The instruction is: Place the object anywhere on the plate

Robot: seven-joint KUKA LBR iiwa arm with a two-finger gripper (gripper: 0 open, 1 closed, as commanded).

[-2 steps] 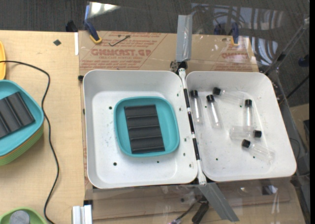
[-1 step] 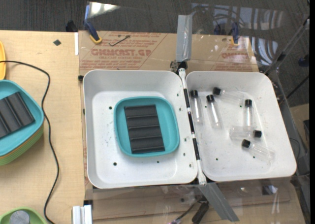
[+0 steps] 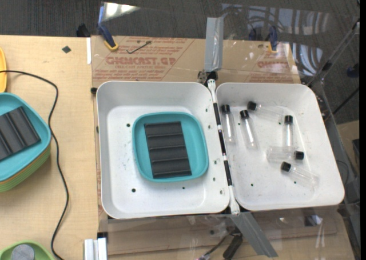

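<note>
A teal plate [image 3: 170, 146] with a dark ribbed insert sits in the left bin [image 3: 114, 139]. Clear vials [image 3: 247, 128] with black caps, perhaps six, lie scattered in the right bin [image 3: 320, 190], apart from the plate.

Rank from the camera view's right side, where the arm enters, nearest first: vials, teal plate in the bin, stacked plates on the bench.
1. Vials, in the right bin.
2. Teal plate, in the left bin.
3. Stacked plates, at the far left edge.
</note>
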